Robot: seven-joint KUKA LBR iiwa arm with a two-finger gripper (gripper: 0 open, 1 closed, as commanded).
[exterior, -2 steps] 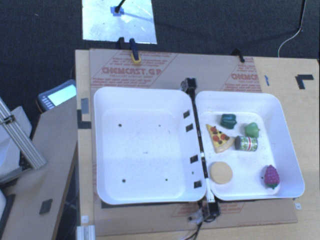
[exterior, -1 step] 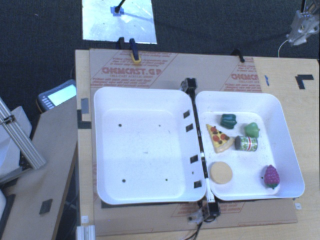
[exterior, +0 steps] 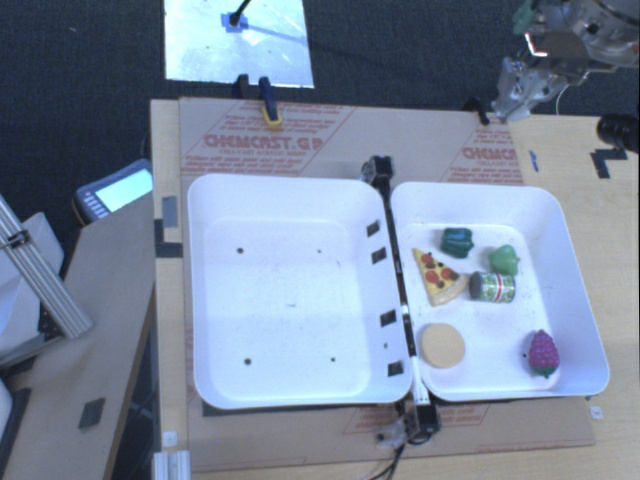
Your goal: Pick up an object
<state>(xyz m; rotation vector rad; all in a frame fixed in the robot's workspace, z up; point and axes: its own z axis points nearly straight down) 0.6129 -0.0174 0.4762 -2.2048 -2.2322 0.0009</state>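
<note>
Camera view from above: we see the arm's gripper (exterior: 512, 86) raised beyond the far right corner of the right-hand white bin (exterior: 570, 233), well apart from everything in it; whether it is wide or narrow we cannot tell.

Inside that bin lie a dark green toy pepper (exterior: 457, 239), a lighter green toy vegetable (exterior: 504, 259), a yellow pizza-slice toy (exterior: 438, 276), a small green-labelled can (exterior: 493, 287) on its side just beside the slice, a tan round cookie-like disc (exterior: 442, 345) and a purple grape bunch toy (exterior: 542, 352).

We judge these light, stiff plastic pieces. The can may roll, so take it across its body. The flat slice and disc offer little height.

The arm's upper part is cut off by the frame.
</note>
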